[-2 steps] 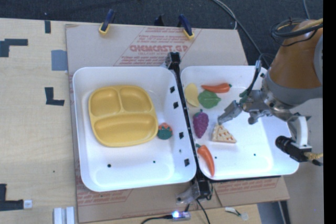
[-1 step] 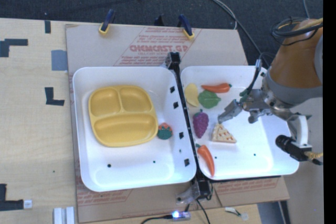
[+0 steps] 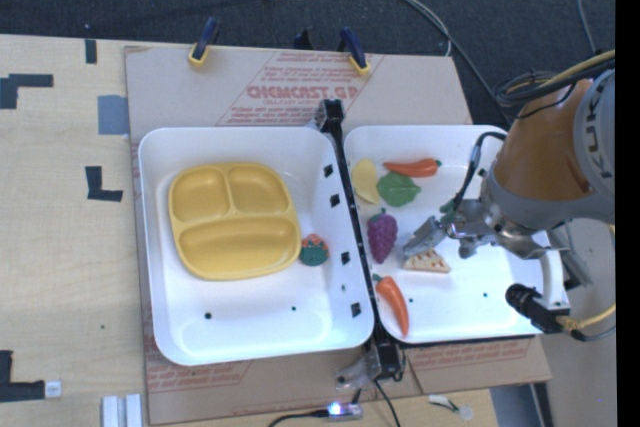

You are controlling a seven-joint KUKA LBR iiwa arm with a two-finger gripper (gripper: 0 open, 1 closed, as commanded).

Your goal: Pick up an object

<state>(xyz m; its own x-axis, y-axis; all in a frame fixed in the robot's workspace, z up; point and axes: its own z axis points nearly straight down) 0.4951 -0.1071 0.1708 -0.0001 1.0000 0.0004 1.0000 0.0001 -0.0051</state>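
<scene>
Surface: a pale wooden surface (image 3: 60, 245) carried a cardboard sheet, and on that sat two shallow white bins side by side.
Arm: the grey arm (image 3: 545, 165) with its orange band came in from the right and bent down over the right bin (image 3: 470, 315), the wrist low and tipped leftward so the claw faced the middle of that bin.
Left bin: the left bin (image 3: 240, 325) held a yellow divided tray (image 3: 235, 220) and a small round red-and-green toy (image 3: 313, 251) just beside the tray's right edge (well apart from the claw, across the divider).
Right bin contents: a red pepper (image 3: 412, 167) and a green leaf (image 3: 397, 189) lay toward the far side, a yellow piece (image 3: 365, 179) near the divider, purple grapes (image 3: 382, 235) at mid-bin, and a second red pepper (image 3: 393, 303) toward the near edge.
Claw: the claw (image 3: 428, 237) hung just over the bin floor, its two dark fingers apart with nothing between them.
Nearest thing: a wedge-shaped slice (image 3: 428, 262) lay immediately below the claw, on its near side, seemingly touching or almost touching the fingertips; the grapes sat just to the claw's left.
Slice axis: its long side ran roughly left to right across the bin.
Judgement: the slice looked the likeliest pick, needing a slight shift toward the near edge before closing.
</scene>
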